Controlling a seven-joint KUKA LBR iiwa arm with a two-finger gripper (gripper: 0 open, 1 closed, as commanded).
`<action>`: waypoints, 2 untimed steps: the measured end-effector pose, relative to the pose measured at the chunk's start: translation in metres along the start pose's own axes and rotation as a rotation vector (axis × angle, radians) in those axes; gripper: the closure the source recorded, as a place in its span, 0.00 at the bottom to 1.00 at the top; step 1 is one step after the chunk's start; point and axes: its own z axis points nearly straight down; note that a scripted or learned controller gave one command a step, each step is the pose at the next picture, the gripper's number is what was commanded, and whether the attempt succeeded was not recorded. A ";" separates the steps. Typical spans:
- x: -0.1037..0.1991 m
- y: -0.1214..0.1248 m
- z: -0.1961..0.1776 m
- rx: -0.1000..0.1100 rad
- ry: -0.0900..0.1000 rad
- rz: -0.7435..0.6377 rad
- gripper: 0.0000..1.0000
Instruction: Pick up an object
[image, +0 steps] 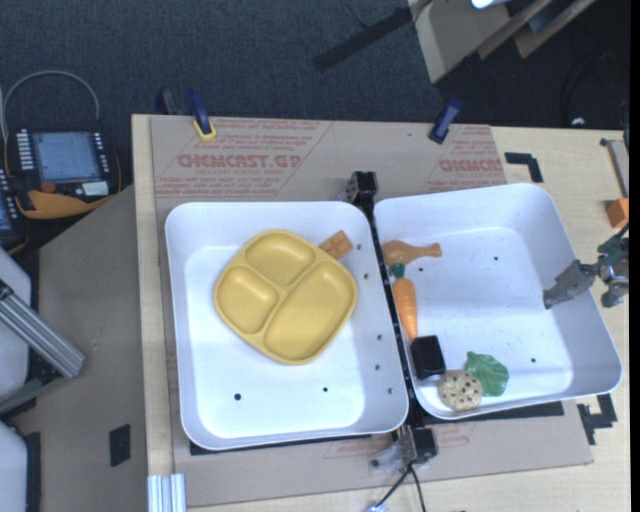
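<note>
Pincer (575, 283) at right bin's (520, 215) right rim, finger state unclear; carrot (405, 307), cookie (460, 390), black block (428, 356) along its left wall.

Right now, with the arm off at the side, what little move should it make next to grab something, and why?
Probably a short move inward over the right bin. The gripper sits at that bin's right rim, while the carrot, black block, cookie and green leaf all lie along its left side, well away from it.
</note>
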 end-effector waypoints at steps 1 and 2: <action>0.001 0.002 -0.006 -0.013 -0.004 -0.005 0.00; 0.002 0.008 0.053 -0.010 -0.001 -0.004 0.00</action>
